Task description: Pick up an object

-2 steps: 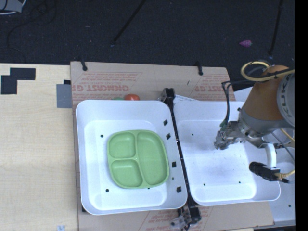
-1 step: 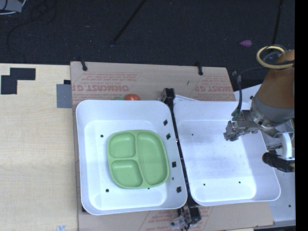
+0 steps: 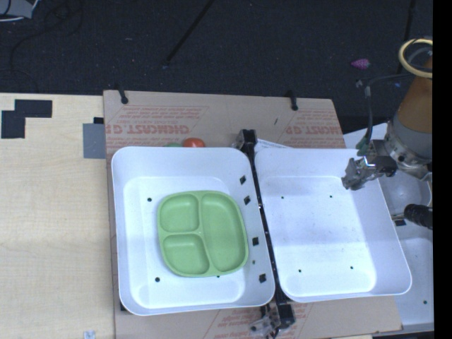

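Left bin: a green divided plate is seen lying flat at centre, the only obvious pick target. Behind the bin's far rim, a small red obj. is glimpsed on the cardboard. Right bin: no obj. is made out in it. Gripper is held over that bin's far right edge, well apart from the plate; finger state can't be told. Step judged: approach not yet begun. Next: a long reach leftward is called for, w/ descent onto a plate rim.

Green divided plate, flat, left bin
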Robot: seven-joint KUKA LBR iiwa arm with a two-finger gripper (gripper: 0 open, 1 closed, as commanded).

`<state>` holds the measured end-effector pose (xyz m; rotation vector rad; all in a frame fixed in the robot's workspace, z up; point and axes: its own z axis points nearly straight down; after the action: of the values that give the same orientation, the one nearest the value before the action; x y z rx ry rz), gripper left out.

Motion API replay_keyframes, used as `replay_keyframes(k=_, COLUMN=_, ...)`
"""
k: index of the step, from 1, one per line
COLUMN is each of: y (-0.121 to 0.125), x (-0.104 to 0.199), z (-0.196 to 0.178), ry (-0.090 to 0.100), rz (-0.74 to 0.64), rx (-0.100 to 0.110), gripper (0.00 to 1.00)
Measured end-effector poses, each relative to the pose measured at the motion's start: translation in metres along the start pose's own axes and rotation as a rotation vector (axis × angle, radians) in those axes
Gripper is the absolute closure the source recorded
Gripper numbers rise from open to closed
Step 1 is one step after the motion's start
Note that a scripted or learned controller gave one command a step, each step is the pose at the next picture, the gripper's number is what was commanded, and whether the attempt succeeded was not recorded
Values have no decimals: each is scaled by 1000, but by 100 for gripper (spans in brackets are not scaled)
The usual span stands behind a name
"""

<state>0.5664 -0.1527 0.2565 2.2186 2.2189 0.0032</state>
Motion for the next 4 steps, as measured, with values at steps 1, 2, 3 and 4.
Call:
replay_keyframes(k=1, y=1, x=-1, z=-42, ry=0, rz=-1, rx=2, gripper=100)
replay_keyframes(k=2, y=6, x=54, z=-20, ry=4, rz=-4, rx=8, gripper=100)
replay_keyframes(k=3, y=9, x=103, z=2, ry=3, rz=-3, rx=9, gripper=100)
replay_keyframes(k=4, y=18, x=147, z=8, ry=2, rz=-4, rx=7, gripper=100)
